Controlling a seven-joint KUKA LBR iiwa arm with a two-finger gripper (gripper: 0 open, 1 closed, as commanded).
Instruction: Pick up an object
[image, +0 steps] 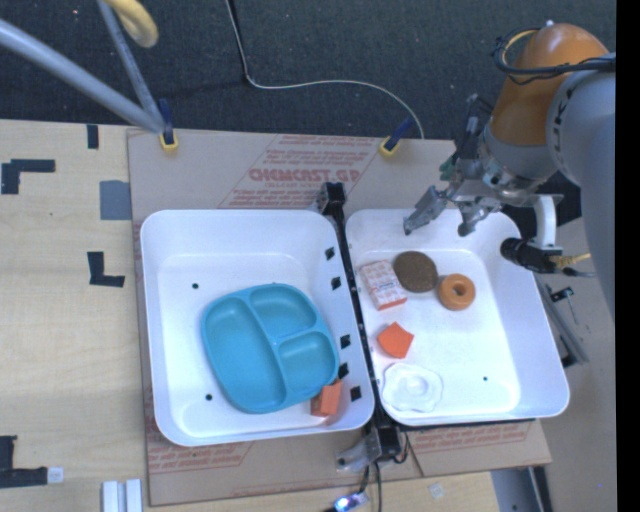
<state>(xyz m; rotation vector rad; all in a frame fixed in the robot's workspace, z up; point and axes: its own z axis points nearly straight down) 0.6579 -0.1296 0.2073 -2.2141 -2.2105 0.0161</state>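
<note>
1. The end effector (446, 212) hangs over the far edge of the right bin (520, 395). Its two fingers stand apart, so it is released, and nothing is between them.
2. Closest below it lie a brown disc (415, 271) and a small donut (457, 292), side by side, near each other but apart.
3. A white and red packet (382, 284) lies just left of the disc. Nearer the camera are an orange block (396, 340) and a white lid (412, 386).
4. The left bin (170, 300) holds a blue tray (268, 346); a second orange piece (327, 400) touches its near corner.
5. I judge that the step is the approach: no object is chosen yet.
6. The next move needs the fingers centred over one object, perhaps the disc, and then a straight descent.
</note>
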